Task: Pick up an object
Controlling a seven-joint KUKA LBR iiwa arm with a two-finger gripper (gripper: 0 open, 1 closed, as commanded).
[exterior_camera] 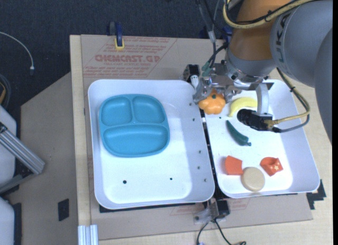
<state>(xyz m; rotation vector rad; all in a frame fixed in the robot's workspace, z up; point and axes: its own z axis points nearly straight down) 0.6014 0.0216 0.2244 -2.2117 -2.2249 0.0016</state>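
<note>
Two shallow white bins lie below me; my pincer point(210, 92) sits over the small orange pepper-shaped toy point(213, 103) at the right bin's point(301, 149) upper left corner. Whether I grip it, I cannot tell. Best lift slowly, clear of the rim.

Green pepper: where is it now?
The green pepper lies in the right bin, below the banana and above the red block.
</note>
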